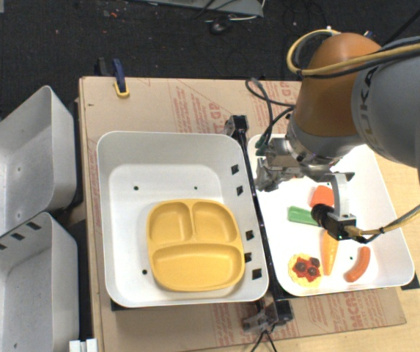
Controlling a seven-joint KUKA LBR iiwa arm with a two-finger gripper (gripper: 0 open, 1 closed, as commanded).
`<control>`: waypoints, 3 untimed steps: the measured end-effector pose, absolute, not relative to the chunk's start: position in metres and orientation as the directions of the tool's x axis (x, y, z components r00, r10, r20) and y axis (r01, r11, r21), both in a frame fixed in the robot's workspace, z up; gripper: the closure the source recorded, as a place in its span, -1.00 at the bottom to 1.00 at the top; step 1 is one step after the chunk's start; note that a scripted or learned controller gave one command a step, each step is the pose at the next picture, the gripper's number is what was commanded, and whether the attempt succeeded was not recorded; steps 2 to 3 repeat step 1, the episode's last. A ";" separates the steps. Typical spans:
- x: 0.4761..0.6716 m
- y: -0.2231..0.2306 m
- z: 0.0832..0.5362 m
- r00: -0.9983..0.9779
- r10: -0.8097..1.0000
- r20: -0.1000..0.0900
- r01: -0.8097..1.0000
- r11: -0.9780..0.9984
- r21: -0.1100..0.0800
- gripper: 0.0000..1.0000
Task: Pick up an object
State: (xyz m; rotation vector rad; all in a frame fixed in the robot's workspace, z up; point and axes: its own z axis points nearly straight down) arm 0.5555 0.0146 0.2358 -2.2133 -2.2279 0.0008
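Single view, entries near to far.

- Right bin [374, 196], near edge: small yellow disc [305, 268] with red and dark spots lies flat on the bin floor. A red sausage [357, 264] lies to its right, set at a slant. An orange carrot [328, 255] lies between the two, just beside the disc, with its long axis running near to far and its tip toward the near side.
- Left bin [166, 152], near half: yellow divided plate [193, 244] with three compartments, flat on the floor.
- Right bin, middle: green block [300, 215] lies left of the carrot's far end. An orange-red piece [322, 196] sits just beyond it, close under the wrist. I cannot tell what this piece is.
- Tool [268, 169]: it stands over the far-left corner of the right bin, close to the rim shared with the left bin. It is left of the green block and the orange-red piece and apart from both. Whether it is spread or pressed together, I cannot tell, because the wrist covers it from above.
- Arm [393, 94]: grey, comes in from the right over the far half of the right bin. Its orange band [334, 86] is above the wrist.
- Tabletop [166, 105]: brown board under both bins. A blue-and-yellow clamp [120, 79] sits at its far-left edge.
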 end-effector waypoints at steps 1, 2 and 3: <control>0.565 0.072 0.242 -0.009 1.000 0.001 1.000 0.009 0.002 1.00; 0.565 0.072 0.242 -0.009 1.000 0.001 1.000 0.009 0.002 1.00; 0.565 0.072 0.242 -0.009 1.000 0.001 1.000 0.009 0.002 1.00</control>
